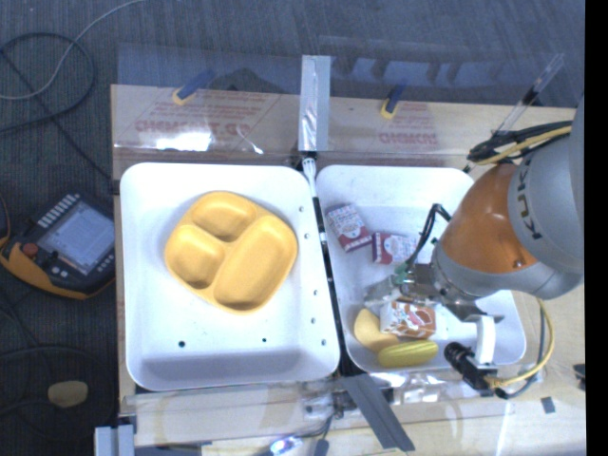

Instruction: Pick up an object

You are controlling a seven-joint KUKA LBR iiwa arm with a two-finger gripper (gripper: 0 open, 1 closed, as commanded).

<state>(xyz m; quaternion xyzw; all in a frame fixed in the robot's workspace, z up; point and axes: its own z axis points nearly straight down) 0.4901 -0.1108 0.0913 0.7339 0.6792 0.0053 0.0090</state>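
Observation:
The right bin (399, 186) holds several small things. A red and white packet (347, 226) lies near its left wall, with a second red and white packet (391, 247) beside it. Toward the front lie a white and orange pouch (409, 318), a round yellow piece (367, 327) and a long yellow piece (408, 353). My gripper (410, 281) hangs low over the bin's middle, just behind the pouch and right of the second packet. The grey and orange wrist hides what is under it.
In the left bin (142, 350) sits a yellow divided plate (230, 250). A metal strip (315, 103) runs between the bins at the back. A control pendant (71, 245) and cables lie on the floor to the left.

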